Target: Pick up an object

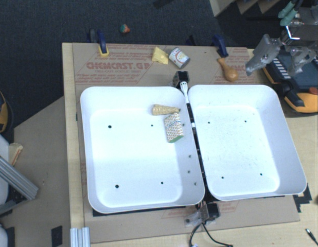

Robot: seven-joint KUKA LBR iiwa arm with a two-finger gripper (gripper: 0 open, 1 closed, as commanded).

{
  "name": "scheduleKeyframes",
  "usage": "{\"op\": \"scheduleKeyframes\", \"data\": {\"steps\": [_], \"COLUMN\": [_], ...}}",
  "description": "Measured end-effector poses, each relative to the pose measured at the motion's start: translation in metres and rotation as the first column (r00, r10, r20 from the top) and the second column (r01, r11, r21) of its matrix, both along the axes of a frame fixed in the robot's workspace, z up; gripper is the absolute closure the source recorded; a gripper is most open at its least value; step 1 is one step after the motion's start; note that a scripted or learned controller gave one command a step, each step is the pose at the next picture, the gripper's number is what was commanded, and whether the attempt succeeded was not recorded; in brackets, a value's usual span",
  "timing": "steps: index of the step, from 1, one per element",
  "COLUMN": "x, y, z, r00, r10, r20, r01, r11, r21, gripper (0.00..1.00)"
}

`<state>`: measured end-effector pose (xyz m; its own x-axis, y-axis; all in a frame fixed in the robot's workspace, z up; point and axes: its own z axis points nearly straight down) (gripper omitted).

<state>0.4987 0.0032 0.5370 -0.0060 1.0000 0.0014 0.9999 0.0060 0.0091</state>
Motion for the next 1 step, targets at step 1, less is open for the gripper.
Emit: {"op": "scheduleKeyframes", "data": {"steps": [1], "x": [-0.0207], "y": [0.0911], "z": [-0.0014], "r00": [1.000], "r10": [0.006], "r20": [-0.010], "r01": [-0.006], "r11": [1.000], "r21": [0.001], "gripper": [0.00]}}
